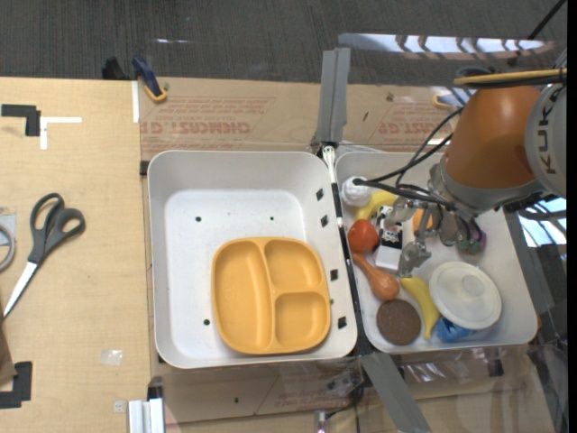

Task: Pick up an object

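Gripper [416, 242] is hovering over the right bin [518, 269] as I'm watching the overhead feed, and honestly I cannot tell how it's set from this angle. I'm not seeing anything caught in it. Closest target I'm eyeing is the yellow banana [422, 302], lying just toward the camera from the tool tip, long axis running near-to-far. The orange gourd [378, 277] is sitting off to its left, white lid [465, 295] to its right. Yellow tray [270, 294] is sitting well apart in the left bin [180, 269].
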